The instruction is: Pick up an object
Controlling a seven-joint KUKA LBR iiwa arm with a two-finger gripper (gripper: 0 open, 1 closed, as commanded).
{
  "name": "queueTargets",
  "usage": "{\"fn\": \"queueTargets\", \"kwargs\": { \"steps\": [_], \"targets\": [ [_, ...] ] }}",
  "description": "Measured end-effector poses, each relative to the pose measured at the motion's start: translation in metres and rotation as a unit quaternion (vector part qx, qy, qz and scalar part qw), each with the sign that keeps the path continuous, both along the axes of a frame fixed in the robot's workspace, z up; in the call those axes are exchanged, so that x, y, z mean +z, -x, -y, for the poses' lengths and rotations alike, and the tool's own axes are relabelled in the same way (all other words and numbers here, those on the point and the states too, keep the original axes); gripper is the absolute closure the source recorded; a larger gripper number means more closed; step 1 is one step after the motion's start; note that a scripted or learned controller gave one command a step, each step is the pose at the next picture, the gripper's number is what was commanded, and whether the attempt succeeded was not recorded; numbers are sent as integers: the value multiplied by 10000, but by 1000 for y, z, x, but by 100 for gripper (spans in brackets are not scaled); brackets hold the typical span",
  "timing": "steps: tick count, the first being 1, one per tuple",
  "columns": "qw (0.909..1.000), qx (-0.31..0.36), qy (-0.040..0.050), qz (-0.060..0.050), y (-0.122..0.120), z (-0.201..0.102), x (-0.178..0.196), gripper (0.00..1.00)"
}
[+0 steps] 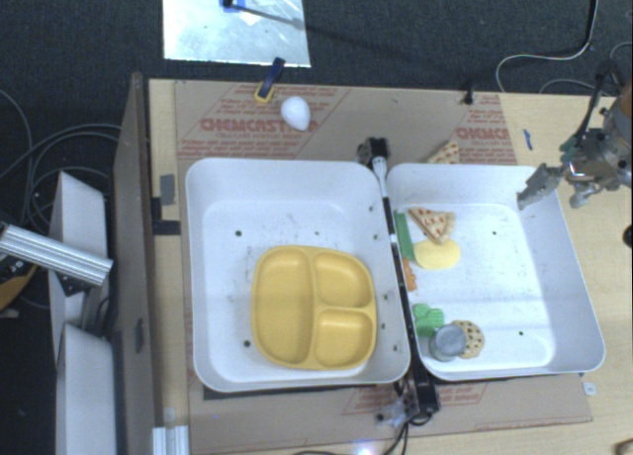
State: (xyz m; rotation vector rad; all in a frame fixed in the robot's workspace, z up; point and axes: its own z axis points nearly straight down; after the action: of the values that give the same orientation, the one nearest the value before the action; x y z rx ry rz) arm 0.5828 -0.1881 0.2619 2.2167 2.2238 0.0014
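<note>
The right bin [554,275] holds its objects along the left side. A waffle wedge [431,222] lies above a yellow round piece [437,255], with a green stick [404,235] and an orange stick [409,276] beside the divider. Lower down are a green toy [426,318], a grey can [447,342] and a cookie [471,337]. My gripper [557,191] hangs over the bin's upper right corner, far from all of them. It is open with nothing between its fingers.
A yellow divided plate [315,305] fills much of the left bin [227,216]. Behind the bins on the cardboard lie a white egg [295,112], a blue and yellow marker [268,81] and another waffle piece [445,153].
</note>
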Motion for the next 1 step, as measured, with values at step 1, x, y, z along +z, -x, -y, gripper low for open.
{"fn": "queueTargets", "kwargs": {
  "steps": [1],
  "targets": [
    [10000, 21, -24, -48, -13, -42, -108, 0]
  ]
}}
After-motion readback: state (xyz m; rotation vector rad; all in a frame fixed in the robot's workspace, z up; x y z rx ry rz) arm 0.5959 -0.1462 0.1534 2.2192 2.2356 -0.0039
